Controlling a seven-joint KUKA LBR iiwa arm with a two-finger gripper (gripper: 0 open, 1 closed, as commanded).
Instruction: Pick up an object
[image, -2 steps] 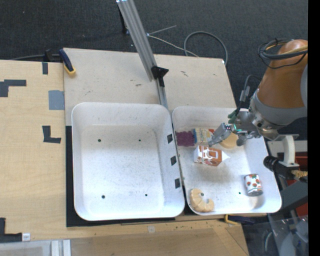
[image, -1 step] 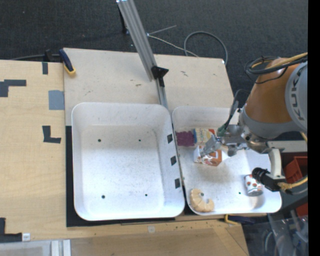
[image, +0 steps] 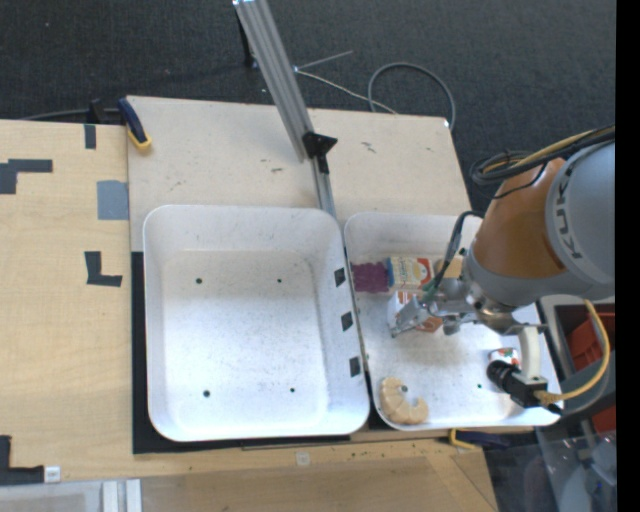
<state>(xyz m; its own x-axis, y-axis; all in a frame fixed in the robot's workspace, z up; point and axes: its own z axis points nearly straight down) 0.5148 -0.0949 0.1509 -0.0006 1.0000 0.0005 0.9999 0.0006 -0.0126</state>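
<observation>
**Arm low over the right bin, grasp not yet confirmed**

Nearest the camera, at the front rim of the right bin (image: 372, 232), lies a small tan, curled object (image: 404, 401), well apart from the gripper and untouched. Further back, against the bin's left wall, sits a purple block (image: 371, 275), and just beside it a white-and-orange packet (image: 414, 272) with printed markings. These three are the candidates for the pick.

The gripper (image: 412, 318) hangs low over the middle of that bin, just in front of the packet and close to its lower edge. Metal parts and the wrist crowd the spot, so I cannot tell whether the claw is spread or closed, nor whether anything sits in it. Above it, the orange band (image: 515, 235) of the arm covers the bin's right side.

By my reading, the step in hand is the approach or the grasp itself, aimed at the packet. The next move calls for a firm closure on the packet's edge and a straight lift, clear of the purple block.

The left bin (image: 155, 300) holds nothing that concerns this pick.
</observation>
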